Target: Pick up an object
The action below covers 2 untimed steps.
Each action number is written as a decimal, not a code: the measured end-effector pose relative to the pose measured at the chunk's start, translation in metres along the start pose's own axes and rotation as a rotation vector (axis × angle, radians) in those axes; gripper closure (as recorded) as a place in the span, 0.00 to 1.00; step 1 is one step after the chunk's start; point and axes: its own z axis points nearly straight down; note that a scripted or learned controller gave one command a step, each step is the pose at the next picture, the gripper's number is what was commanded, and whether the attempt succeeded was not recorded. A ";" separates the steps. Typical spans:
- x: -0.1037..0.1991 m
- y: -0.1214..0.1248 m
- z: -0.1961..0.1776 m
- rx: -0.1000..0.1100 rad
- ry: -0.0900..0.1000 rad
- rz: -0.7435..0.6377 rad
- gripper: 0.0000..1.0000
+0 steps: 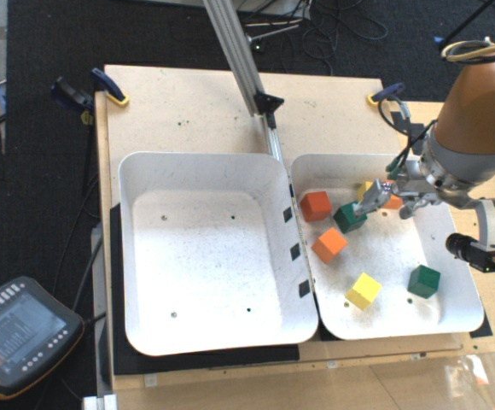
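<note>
My gripper (390, 203) hangs over the back of the right bin (461, 314), below the grey and orange arm. Its two fingers (372, 197) stand apart, so it is open. A small orange piece (393, 201) shows in the gap between them; I cannot tell whether they touch it. A dark green block (349, 218) lies tilted right against the left finger's tip. A bit of yellow (365, 188) peeks out behind that finger. Nothing is lifted off the bin floor.
The right bin also holds a red-orange cube (316, 205), an orange cube (329, 244), a yellow cube (363, 290) and a green cube (423, 281). The left bin (136, 229) lies beside it. A slanted metal pole (235, 41) rises behind the bins.
</note>
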 end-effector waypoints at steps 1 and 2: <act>0.000 0.000 0.000 -0.001 0.000 0.001 0.00; 0.000 -0.001 0.043 0.004 0.000 0.002 0.00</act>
